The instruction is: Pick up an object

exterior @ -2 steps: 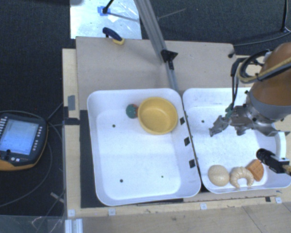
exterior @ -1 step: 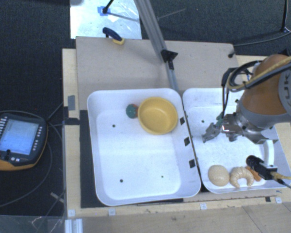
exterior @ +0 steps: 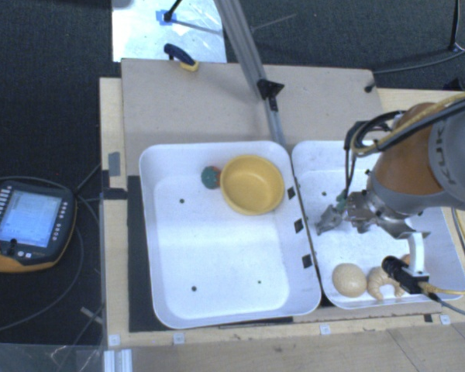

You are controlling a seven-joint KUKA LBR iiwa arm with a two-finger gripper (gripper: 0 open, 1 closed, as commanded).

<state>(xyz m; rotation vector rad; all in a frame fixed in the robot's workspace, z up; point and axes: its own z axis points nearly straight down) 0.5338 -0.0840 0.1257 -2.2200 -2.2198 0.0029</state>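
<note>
In the right bin (exterior: 319,163) my gripper (exterior: 329,221) hangs low over the bare white floor near the bin's left wall. A cream egg-shaped object (exterior: 348,280) lies at the bin's front, just below the gripper and apart from it. A tan croissant-shaped piece (exterior: 381,287) rests right beside the egg shape. In the left bin (exterior: 152,231) a yellow bowl (exterior: 252,184) sits upright at the back right corner, with a small teal ball (exterior: 210,177) touching its left side. Nothing shows in the gripper.
The grey and orange arm (exterior: 418,161) covers the right bin's back right part. A slanted metal pole (exterior: 248,45) crosses the board behind the bins. A teach pendant (exterior: 23,223) lies on the floor at the left.
</note>
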